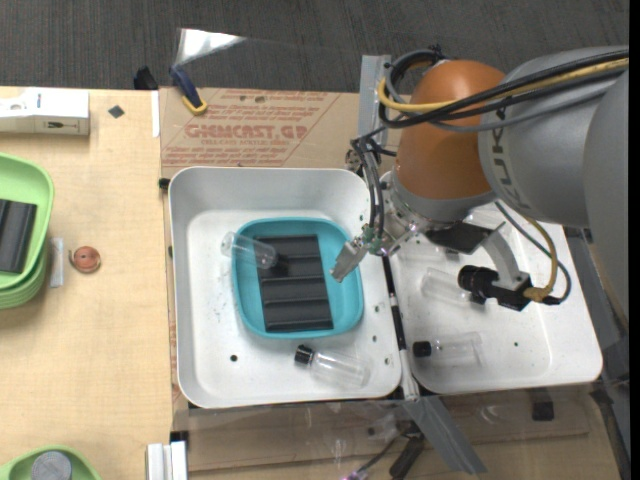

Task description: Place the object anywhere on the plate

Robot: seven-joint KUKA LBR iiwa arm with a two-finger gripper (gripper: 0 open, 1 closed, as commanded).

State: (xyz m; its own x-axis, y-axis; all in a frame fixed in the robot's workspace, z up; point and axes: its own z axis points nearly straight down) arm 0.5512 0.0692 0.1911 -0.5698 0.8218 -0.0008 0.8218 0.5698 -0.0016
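The grey arm with the orange band reaches in over the divide between the two shallow white bins, and its two-finger gripper (350,260) hangs above the right rim of the teal rectangular plastic plate (345,313), which sits in the left white bin (190,298). Whether the fingers are spread or pressed together cannot be told; nothing is seen between them. A black ribbed rectangular block (295,283) lies across the middle of the plate. A clear plastic tube (250,250) rests tilted on the plate's upper left rim, well apart from the gripper. A second clear tube with a black cap (328,364) lies on the bin floor just below the plate. In the right white bin (560,358) lies another clear black-capped tube (450,348).
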